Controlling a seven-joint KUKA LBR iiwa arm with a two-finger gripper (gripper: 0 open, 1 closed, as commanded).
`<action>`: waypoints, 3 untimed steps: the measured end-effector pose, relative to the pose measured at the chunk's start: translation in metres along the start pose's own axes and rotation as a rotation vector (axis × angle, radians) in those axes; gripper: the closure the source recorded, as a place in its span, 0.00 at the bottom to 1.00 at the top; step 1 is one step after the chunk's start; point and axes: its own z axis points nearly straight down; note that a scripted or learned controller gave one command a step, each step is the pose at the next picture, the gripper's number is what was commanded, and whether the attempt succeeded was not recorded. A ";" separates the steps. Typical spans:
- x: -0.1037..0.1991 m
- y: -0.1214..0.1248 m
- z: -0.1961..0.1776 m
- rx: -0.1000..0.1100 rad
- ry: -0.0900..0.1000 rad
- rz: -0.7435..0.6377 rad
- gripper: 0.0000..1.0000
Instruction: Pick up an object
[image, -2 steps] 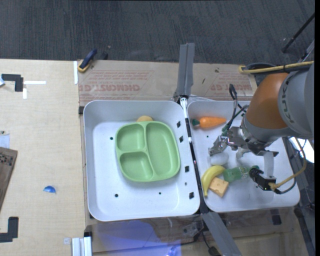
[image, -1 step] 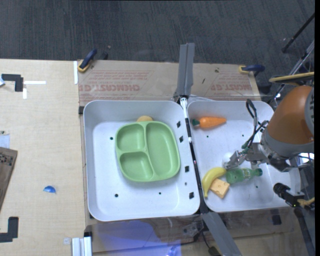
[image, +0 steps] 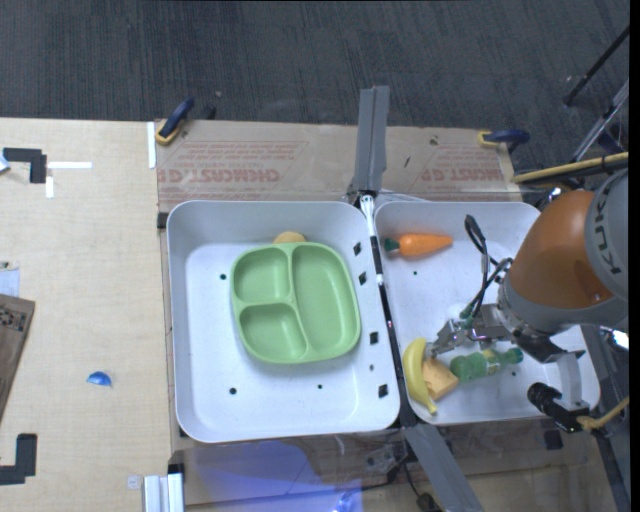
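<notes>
In the right bin (image: 520, 405), low toward its near-left corner, lies a small huddle of toy food: a banana (image: 416, 378) curved along the bin's left wall, a yellow-orange wedge (image: 438, 379) tucked against it, and a green bottle-like piece (image: 484, 364) lying on its side just to their right. A carrot (image: 420, 243) rests well apart near the far wall, and the left bin (image: 200, 400) carries a green divided plate (image: 296, 300). All of these look like light, hollow plastic, stiff and rather slick, so I'd judge they will skid or roll before they crush; the green piece would best be taken across its narrow body, the banana across its middle where the curve is thickest. The pincer (image: 452, 338) sits down in the bin right above that huddle, close over the wedge and the green piece, with the grey arm and its orange band (image: 560, 262) behind it. From here its tips are a tangle of metal and cable, and I cannot tell how far apart they stand or whether anything is between them.
</notes>
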 end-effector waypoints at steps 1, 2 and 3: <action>-0.028 -0.020 0.000 -0.001 0.000 -0.067 0.00; -0.028 -0.020 -0.008 -0.001 0.000 -0.063 1.00; -0.028 -0.020 -0.008 0.000 0.000 -0.064 0.00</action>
